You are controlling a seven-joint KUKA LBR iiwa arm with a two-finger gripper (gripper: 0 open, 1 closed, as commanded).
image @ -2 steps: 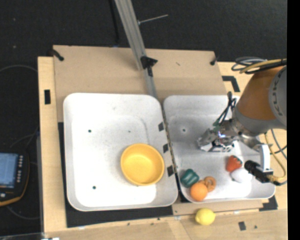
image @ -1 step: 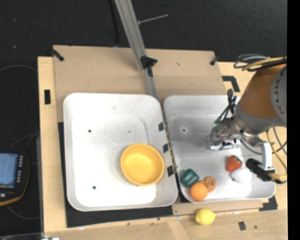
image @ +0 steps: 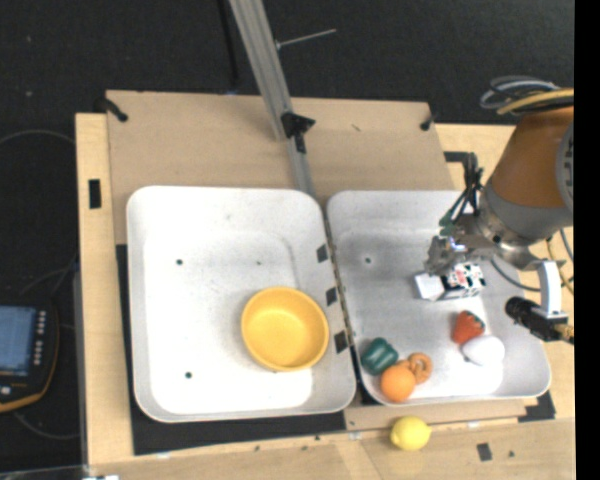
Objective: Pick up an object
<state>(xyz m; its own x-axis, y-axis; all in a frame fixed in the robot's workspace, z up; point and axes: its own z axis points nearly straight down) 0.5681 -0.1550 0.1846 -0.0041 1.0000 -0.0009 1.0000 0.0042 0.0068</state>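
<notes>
Yellow bowl [image: 285, 328] in left bin [image: 160, 268]

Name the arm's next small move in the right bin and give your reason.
Probably a short drop straight down. The gripper hangs over the right bin just above a small white box, with the red piece lying apart toward the near edge, so the box looks the handiest pick.
</notes>
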